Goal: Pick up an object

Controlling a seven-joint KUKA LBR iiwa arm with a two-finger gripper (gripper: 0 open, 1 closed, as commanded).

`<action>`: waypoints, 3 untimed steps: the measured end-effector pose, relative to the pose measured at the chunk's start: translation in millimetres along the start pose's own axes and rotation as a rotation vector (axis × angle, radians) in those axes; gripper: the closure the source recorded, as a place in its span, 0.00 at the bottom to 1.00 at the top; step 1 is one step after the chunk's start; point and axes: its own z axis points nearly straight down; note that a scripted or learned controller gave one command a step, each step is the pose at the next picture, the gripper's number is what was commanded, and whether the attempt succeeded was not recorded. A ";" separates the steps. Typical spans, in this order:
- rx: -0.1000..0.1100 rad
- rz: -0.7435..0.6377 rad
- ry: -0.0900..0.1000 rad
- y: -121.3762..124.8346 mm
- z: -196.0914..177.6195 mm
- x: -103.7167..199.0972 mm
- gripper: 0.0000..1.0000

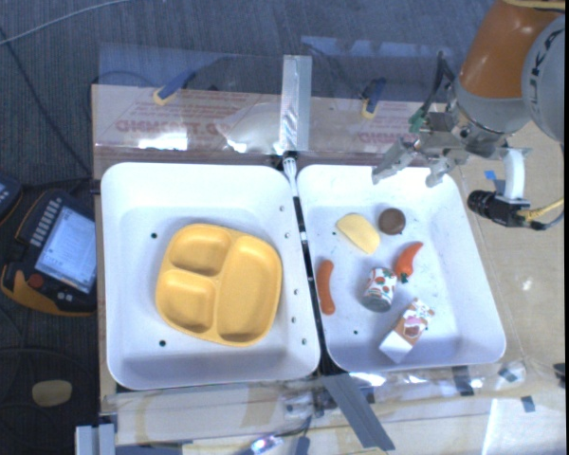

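So the right bin (474,254) is where all the small stuff sits, and I'll use it as the reference for everything. Roughly in its middle there's a little printed can (380,288) lying tilted, with a red pepper-looking piece (408,258) just beside it on the arm's side. Toward the far wall of that bin there's a pale yellow wedge (358,232) and a small brown round thing (392,221) right next to it, close but I can't say if they touch. Along the bin's left wall lies a long orange-red sausage shape (326,285), well apart from the can. Near the front wall of the bin there's a small white carton with red print (407,331), tipped on its side. The gripper (419,166) hangs over the far right corner of that bin, above its rim, and its two fingers are spread apart with nothing between them. It's clear of every object, the brown round thing being the nearest. The grey arm with the orange band (503,41) comes in from beyond that same corner. Left of the right bin, touching edge to edge, is the left bin (133,216), with a yellow divided plate (220,283) sitting in it.
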 end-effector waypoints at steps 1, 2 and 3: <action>0.002 0.137 -0.002 -45.4 142.4 -13.8 0.00; -0.010 0.202 -0.003 -30.8 161.3 8.2 0.00; -0.013 0.202 0.001 -29.4 151.2 9.8 1.00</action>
